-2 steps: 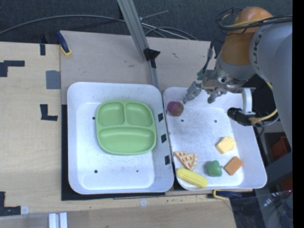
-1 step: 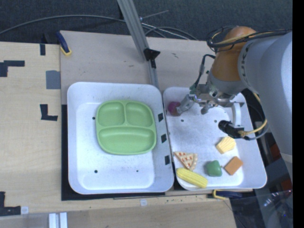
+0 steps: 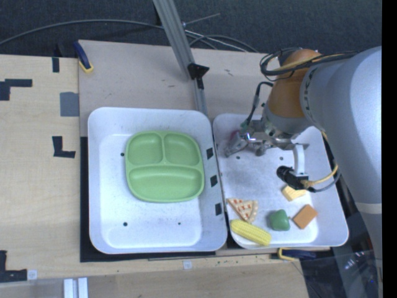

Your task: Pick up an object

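Claw [image 3: 239, 143] sits low in the right white bin [image 3: 329, 228], upper left area; can't tell its state. Small toy foods along near edge: yellow plastic corn cob [image 3: 250, 232], pizza slice [image 3: 243, 208], green pepper [image 3: 279, 220]. Corn likely light, stiff, slick; grip across its middle.

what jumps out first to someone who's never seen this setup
The green divided plate in the left bin catches the eye first. Next comes the big grey arm with its orange band, reaching over the right bin, its tool near that bin's far left corner. Toy foods cluster along the near edge: pizza slice, corn cob, green pepper.
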`<state>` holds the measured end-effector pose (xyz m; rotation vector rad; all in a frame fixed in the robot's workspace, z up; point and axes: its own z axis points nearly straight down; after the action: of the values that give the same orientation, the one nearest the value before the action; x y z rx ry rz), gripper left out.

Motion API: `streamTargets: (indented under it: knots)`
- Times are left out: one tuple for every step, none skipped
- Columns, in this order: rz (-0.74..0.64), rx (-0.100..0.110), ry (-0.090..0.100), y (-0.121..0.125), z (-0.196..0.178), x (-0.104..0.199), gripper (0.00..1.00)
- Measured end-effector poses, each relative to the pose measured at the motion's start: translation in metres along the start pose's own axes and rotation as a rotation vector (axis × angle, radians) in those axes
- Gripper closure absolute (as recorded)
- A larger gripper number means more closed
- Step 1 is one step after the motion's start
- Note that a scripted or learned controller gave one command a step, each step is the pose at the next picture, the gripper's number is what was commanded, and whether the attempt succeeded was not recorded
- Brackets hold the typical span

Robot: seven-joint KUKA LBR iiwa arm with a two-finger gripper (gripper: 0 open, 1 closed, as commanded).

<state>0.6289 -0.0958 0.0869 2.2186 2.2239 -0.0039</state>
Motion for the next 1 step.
streamTargets:
  knots:
    - [-0.001,0.001,0.001,0.0,-0.0112,0.0008,1.0]
